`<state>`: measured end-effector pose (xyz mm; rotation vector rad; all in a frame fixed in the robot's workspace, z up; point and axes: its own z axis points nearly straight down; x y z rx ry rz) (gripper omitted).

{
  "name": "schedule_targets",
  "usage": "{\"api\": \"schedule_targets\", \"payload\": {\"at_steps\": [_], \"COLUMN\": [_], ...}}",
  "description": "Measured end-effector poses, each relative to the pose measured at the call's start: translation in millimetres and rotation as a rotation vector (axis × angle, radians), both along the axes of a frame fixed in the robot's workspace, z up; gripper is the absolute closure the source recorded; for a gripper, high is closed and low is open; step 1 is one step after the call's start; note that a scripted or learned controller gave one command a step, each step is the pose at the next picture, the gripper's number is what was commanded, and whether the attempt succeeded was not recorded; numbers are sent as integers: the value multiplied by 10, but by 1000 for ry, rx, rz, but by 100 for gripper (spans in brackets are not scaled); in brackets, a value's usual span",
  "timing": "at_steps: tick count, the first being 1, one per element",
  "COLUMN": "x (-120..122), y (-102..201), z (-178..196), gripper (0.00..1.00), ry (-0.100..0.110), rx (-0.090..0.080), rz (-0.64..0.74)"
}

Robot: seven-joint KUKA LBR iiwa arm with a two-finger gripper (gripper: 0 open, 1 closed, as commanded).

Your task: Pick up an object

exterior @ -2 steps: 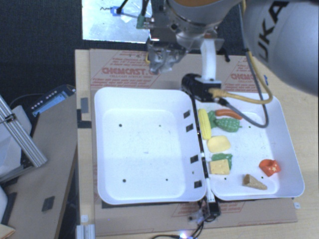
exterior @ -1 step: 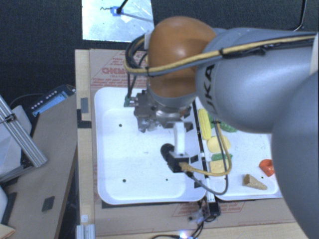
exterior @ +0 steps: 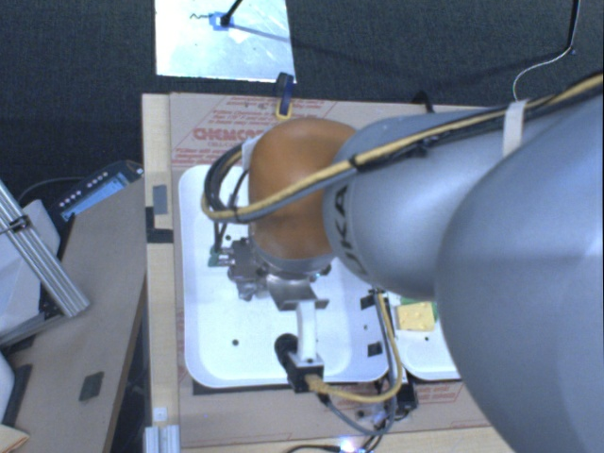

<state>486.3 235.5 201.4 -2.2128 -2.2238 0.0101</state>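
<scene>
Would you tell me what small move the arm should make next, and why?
Probably shift the gripper sideways toward the yellow piece. The gripper hangs over the bin on the view's left, while the yellow piece, the one loose object I can make out, lies in the other bin, close beside the arm.

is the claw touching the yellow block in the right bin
Apart. The camera view shows the claw over the left bin, while the yellow block lies in the right bin, across the rims between them.
</scene>
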Motion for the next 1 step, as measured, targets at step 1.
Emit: {"api": "schedule_targets", "payload": {"at_steps": [1], "x": [22], "y": [-131], "z": [1165], "gripper": [100], "ry": [-20], "rx": [7], "rz": [-2]}}
